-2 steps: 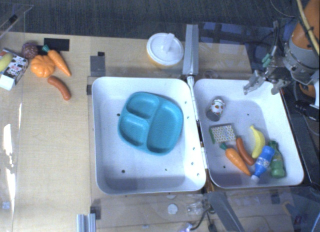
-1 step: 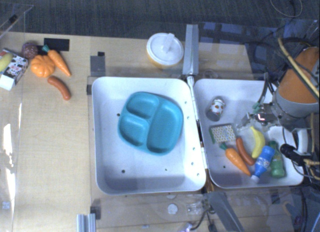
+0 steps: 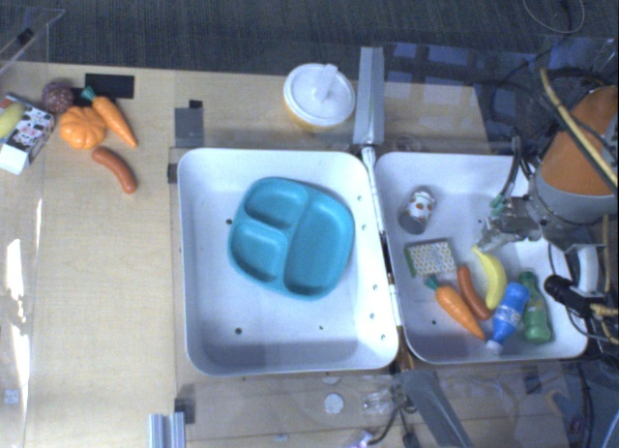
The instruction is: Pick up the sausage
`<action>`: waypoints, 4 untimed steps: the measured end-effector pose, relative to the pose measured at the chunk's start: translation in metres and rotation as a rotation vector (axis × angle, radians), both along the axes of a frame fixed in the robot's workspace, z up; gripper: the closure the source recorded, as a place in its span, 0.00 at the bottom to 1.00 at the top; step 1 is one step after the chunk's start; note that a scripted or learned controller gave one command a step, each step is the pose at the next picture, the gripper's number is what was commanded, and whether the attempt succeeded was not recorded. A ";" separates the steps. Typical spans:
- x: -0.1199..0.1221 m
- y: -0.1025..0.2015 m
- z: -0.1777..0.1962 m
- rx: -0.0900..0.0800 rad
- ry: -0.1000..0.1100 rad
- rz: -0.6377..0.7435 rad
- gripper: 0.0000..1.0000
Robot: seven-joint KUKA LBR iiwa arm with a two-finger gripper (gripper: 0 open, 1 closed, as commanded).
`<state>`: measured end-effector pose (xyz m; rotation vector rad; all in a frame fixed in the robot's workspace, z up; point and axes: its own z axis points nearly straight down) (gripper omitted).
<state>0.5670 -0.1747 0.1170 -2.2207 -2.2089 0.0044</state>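
In the camera view, the slim reddish-brown toy sausage (image 3: 470, 291) lies in the right-hand shallow white bin (image 3: 455, 170). It sits between an orange plastic carrot (image 3: 455, 309) and a yellow toy banana (image 3: 491, 277), close against both, with a blue plastic bottle (image 3: 510, 313) just beyond them. A second, similar red sausage (image 3: 116, 169) rests on the pale wooden worktop (image 3: 87, 291) at far left, well apart from the arm.

The grey two-finger gripper (image 3: 503, 226) hangs over the right bin's far side, near the banana's upper end and short of the sausage. Whether it is spread or closed cannot be told at this size, and nothing is seen held in it.

By my reading the pick has not yet been made: the sausage lies flat in the bin, so the descent, the closing and the lift are all left.
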 end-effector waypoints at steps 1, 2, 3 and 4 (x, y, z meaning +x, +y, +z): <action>0.081 0.002 -0.029 -0.007 -0.018 -0.046 1.00; 0.106 -0.005 -0.030 -0.006 -0.015 -0.169 1.00; 0.107 -0.003 -0.023 -0.007 -0.013 -0.158 1.00; 0.104 0.040 0.103 -0.007 -0.015 -0.195 1.00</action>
